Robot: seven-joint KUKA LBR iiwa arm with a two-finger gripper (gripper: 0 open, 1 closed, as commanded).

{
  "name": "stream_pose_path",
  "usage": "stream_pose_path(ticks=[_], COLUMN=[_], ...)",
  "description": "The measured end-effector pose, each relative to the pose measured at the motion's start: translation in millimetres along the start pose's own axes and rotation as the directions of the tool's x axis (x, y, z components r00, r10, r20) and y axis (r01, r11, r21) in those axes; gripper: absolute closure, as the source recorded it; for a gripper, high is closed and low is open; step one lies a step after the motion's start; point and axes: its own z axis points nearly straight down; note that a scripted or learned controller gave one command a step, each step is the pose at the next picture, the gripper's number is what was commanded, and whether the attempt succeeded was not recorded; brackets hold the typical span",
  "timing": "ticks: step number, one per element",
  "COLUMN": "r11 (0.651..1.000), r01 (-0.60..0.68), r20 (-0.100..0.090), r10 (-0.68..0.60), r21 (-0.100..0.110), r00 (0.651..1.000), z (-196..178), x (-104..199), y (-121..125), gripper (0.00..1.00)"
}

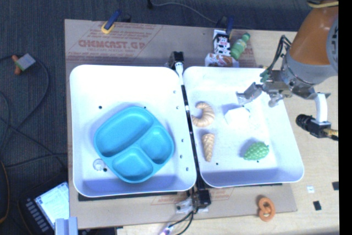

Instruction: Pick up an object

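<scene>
The right bin (286,170) holds a curled tan croissant (204,113), a tan cone-shaped pastry (208,146), a green bumpy toy fruit (256,151) and a pale white object (237,116) that barely stands out from the floor. My gripper (259,96) hangs over the bin's far right part, just up and to the right of the white object. It is open, with nothing between its fingers. The green fruit lies well below it, toward the front.
The left bin (82,80) holds a blue divided plate (133,143). Behind the right bin stand a green bottle (239,45) and a small printed carton (221,44). An orange ring (266,207) lies on the bench in front. A black fitting (309,124) sticks out at the right.
</scene>
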Motion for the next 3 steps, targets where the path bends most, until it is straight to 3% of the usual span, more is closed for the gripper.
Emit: stream_pose_path(ticks=[1, 2, 3], r11=[1.0, 1.0, 1.0], r01=[-0.001, -0.001, -0.002], r20=[0.001, -0.001, 0.0], r10=[0.001, 0.001, 0.002], r21=[-0.001, 0.001, -0.002], r00=[1.0, 1.0, 1.0], z=[111.3, 108.4, 97.0], x=[-21.0, -14.5, -15.2], y=[-33.4, -94.2, -93.1], gripper=[0.0, 0.0, 1.0])
